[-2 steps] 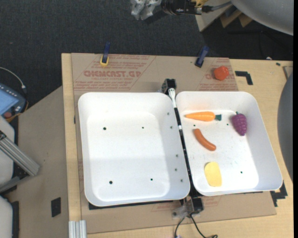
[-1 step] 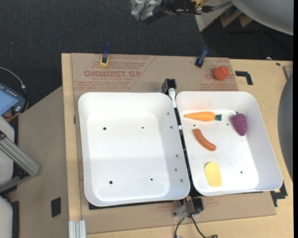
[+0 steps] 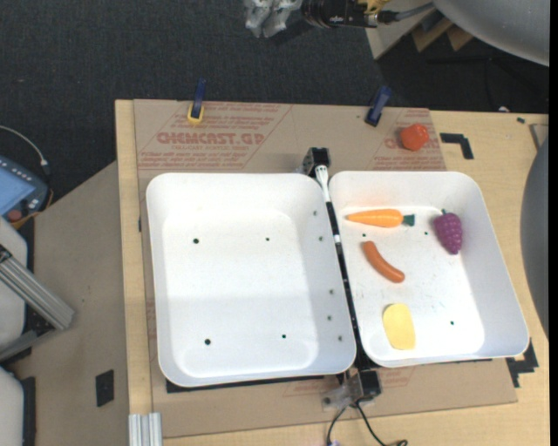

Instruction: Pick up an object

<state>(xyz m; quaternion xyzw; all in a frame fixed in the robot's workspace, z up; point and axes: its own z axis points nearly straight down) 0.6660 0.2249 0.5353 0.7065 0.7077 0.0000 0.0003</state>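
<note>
The right bin (image 3: 488, 287) holds several toy foods. An orange carrot (image 3: 377, 218) lies near its back left. A purple bunch of grapes (image 3: 448, 232) sits to the carrot's right. An orange-red sausage (image 3: 384, 261) lies slantwise in the middle. A yellow piece (image 3: 399, 327) rests near the front. My gripper (image 3: 268, 16) hangs at the top edge of the camera view, well behind both bins and far from every object.
The left bin (image 3: 231, 279) stands beside the right one on a cardboard sheet (image 3: 261, 131). A small red object (image 3: 414, 137) lies on the cardboard behind the right bin. Two clamps (image 3: 197, 103) hold the sheet's back edge.
</note>
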